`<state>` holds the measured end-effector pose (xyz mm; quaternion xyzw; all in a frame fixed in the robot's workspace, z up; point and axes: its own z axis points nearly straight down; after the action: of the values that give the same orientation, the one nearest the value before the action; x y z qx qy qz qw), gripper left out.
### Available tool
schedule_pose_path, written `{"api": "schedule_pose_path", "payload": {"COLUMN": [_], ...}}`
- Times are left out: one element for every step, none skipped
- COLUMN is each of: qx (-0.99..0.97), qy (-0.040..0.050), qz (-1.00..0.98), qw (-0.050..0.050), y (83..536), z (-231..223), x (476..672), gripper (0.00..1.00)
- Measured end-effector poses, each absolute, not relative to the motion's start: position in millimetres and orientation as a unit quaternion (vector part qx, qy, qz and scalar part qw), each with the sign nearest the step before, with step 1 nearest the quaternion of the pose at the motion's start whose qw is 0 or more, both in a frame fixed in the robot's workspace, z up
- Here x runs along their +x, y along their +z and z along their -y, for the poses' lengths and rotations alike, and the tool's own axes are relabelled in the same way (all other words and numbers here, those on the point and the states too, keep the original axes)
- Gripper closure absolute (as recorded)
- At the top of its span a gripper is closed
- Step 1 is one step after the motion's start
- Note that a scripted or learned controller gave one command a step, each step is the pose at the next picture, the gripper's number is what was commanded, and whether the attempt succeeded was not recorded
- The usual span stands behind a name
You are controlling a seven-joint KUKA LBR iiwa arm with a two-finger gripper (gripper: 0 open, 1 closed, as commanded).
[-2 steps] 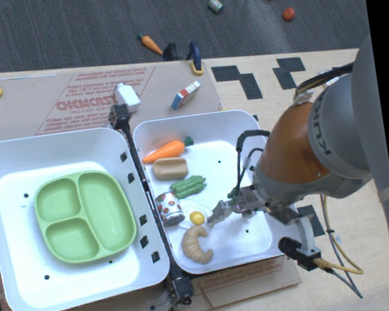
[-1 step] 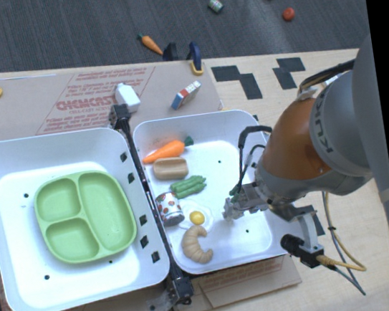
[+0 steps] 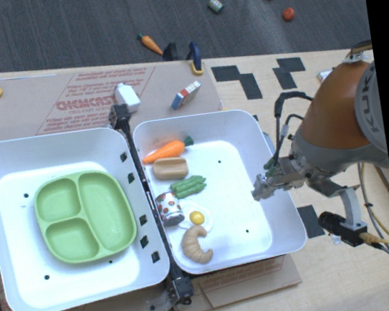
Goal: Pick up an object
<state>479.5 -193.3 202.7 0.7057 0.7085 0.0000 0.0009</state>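
Croissant (image 3: 196, 243) and fried egg (image 3: 197, 218) well left of jaws (image 3: 263, 188)

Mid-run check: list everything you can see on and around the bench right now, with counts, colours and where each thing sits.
bins: 2, white, side by side on the bench
divided plate: 1, light green, in the left bin
carrot: 1, orange, top of the right bin's left side
hot dog bun: 1, tan, just below the carrot
green vegetable: 1, green, below the bun
can: 1, red and white, by the right bin's left wall
fried egg: 1, white and yellow, right of the can
croissant: 1, tan, bottom of that row
small carton: 1, blue, white and red, on cardboard behind the bins
gripper: 1, grey, at the right bin's right rim
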Motion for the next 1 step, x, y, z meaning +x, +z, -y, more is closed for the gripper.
{"api": "schedule_pose_path", "payload": {"qx": [0.704], "qy": [-0.0012], "qz": [-0.710], "qw": [-0.001], "y": [154.9], "z": [210.4], "x": [538.4], "gripper": [1.00]}}
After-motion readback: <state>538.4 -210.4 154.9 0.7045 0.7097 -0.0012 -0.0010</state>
